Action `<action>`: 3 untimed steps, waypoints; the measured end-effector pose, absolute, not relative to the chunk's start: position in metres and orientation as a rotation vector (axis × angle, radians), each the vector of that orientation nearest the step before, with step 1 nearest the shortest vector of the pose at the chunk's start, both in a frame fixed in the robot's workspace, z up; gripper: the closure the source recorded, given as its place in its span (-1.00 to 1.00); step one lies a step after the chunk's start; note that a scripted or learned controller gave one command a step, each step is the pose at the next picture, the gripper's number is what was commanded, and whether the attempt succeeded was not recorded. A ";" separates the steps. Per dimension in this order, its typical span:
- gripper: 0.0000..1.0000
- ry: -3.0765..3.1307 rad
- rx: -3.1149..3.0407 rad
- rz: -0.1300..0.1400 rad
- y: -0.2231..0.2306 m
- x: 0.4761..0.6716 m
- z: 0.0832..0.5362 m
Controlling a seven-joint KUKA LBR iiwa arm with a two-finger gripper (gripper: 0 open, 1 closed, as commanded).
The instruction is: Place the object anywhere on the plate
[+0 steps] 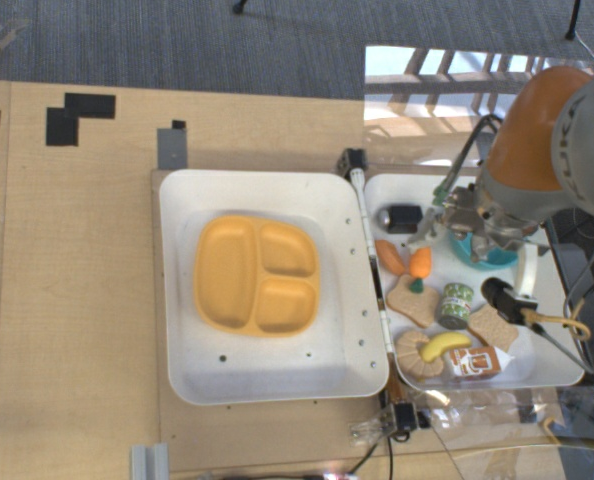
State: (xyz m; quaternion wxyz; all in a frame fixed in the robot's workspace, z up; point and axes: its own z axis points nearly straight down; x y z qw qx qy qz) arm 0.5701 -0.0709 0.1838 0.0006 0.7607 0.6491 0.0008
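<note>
A yellow plate [255,273] with three compartments lies in the left bin [187,368], and nothing rests on it. My gripper [479,230] hangs over the far part of the right bin [557,360], right above a teal bowl-shaped thing [485,258] that it partly hides. I see nothing lifted in the gripper. Left of it lie a black block [402,216], an orange carrot [388,258] and a smaller orange vegetable [420,262].
Nearer the front of the right bin are a toast slice [411,304], a green can [457,302], a banana [445,346] on a round cracker [413,354], a bread slice [495,330] and an orange packet [475,364]. A ridge [369,258] divides the bins.
</note>
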 end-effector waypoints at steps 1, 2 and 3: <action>1.00 2.046 2.380 0.007 -0.070 0.572 0.194; 1.00 2.553 1.823 0.008 0.001 0.604 0.194; 1.00 2.630 1.707 0.014 0.076 0.656 0.231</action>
